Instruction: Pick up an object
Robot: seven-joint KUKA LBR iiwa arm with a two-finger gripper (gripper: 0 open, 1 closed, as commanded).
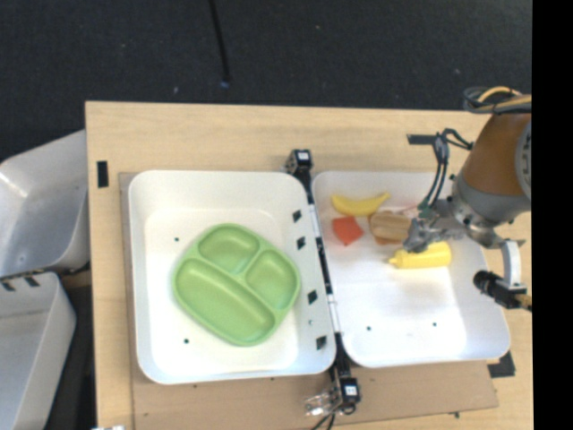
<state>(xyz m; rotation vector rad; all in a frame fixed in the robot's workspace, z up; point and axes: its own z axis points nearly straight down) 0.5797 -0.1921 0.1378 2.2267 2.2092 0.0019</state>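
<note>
The right bin (421, 330) holds a yellow banana (359, 203), a red block (347, 230), a tan round piece (389, 227) and a yellow block (421, 258), all in its far half. My gripper (419, 236) hangs low between the tan piece and the yellow block, right at the yellow block's upper edge. Its tips are dark and small against the objects. The arm's orange band (497, 155) sits above it at the right edge.
A green divided plate (237, 282) lies in the left bin (152, 213). A ridge with black clips (315, 258) separates the two bins. The right bin's near half is bare white floor. Black cables (439, 164) loop by the wrist.
</note>
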